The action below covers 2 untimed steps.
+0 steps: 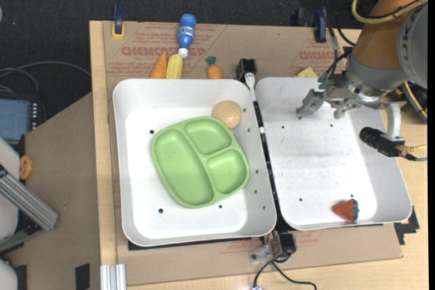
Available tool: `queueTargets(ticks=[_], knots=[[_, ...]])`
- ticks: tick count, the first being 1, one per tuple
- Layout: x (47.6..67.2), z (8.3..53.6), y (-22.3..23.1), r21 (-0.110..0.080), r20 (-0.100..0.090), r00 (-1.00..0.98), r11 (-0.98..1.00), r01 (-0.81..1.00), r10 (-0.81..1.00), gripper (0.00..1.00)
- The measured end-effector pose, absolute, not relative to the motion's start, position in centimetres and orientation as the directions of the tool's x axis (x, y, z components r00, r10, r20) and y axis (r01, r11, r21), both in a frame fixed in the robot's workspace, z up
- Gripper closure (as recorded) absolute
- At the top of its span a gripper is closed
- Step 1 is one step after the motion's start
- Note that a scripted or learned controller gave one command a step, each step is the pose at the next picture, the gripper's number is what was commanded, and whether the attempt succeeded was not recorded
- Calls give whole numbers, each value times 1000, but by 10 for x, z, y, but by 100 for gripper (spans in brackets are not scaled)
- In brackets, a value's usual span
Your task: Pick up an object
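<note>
red toy (346,210) is left well below the gripper (326,102), which is held spread and empty over the right bin (306,166), seemingly for a descent.

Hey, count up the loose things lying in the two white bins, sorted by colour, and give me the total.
Green: 1, the divided plate in the left bin.
Tan: 1, the round ball-like object at that plate's upper edge.
Red-orange: 1, the small object near the right bin's lower edge.
Total: 3.
</note>
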State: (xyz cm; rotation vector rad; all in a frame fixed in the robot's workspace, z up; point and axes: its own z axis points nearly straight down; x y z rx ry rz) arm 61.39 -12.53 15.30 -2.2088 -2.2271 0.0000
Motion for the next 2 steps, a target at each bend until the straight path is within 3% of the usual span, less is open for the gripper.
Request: queueTargets(ticks=[1, 2], knots=[[575, 81, -100, -10, 4, 0, 0, 1000, 1000, 0], [578, 96, -102, 2, -1, 1, -1, 1000, 1000, 100]])
